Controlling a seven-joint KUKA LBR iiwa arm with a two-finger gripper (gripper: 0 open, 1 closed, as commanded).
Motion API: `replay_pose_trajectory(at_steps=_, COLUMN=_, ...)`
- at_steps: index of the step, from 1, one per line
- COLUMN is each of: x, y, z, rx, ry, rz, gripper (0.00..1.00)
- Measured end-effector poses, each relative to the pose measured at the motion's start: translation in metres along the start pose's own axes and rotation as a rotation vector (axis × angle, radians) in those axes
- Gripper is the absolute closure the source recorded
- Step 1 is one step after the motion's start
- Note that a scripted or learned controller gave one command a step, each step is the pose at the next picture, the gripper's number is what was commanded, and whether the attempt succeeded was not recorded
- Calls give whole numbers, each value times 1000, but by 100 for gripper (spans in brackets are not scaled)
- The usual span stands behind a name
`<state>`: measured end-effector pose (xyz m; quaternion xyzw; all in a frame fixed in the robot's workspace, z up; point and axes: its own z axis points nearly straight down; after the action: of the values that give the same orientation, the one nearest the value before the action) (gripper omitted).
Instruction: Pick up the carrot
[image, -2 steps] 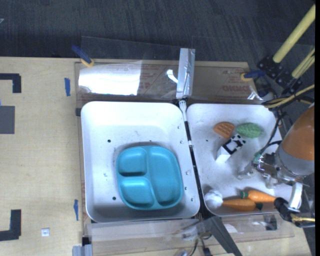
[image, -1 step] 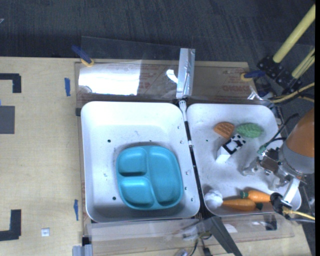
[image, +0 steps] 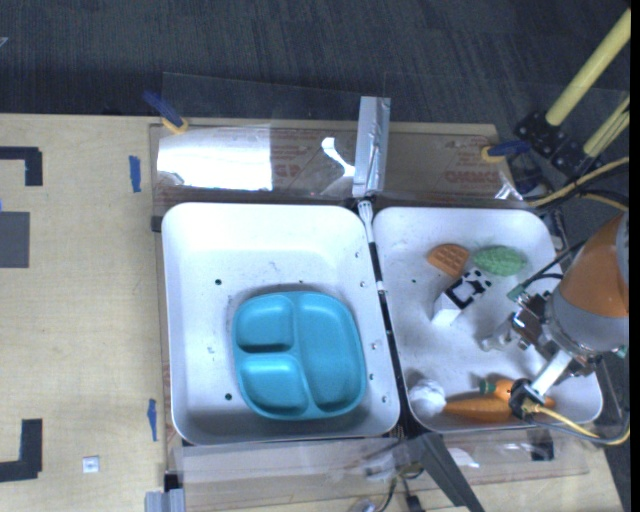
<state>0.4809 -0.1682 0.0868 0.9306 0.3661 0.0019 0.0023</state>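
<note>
Counting what the two bins hold, we find one carrot, lying flat at 6 o'clock in the right bin. It is stretched along the near wall, its length running from 9 to 3 o'clock. One small white rounded lump sits at its 9 o'clock end, so close that we cannot tell whether the two touch. A little green shows just above the carrot toward its 3 o'clock end, where robot hardware partly covers it. Farther back in the same bin we count three more things. There is one orange-brown ridged piece at 11 o'clock, with one pale green bumpy piece just beside it at 1 o'clock. One black-and-white block lies near the middle, at 6 o'clock from the orange-brown piece. The left bin holds one teal plate with three compartments, set toward that bin's 6 o'clock side. The single gripper hangs over the right bin at about 4 o'clock from its centre and at 1 o'clock from the carrot, apart from it. The arm with its orange band stands at 3 o'clock. Seen from above, we cannot tell how far open the gripper is or whether it has hold of anything.
</note>
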Motion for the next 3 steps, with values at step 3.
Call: replay_pose_trajectory(at_steps=3, x=29, y=81, z=1, rx=4, ry=0, rz=103, gripper=100)
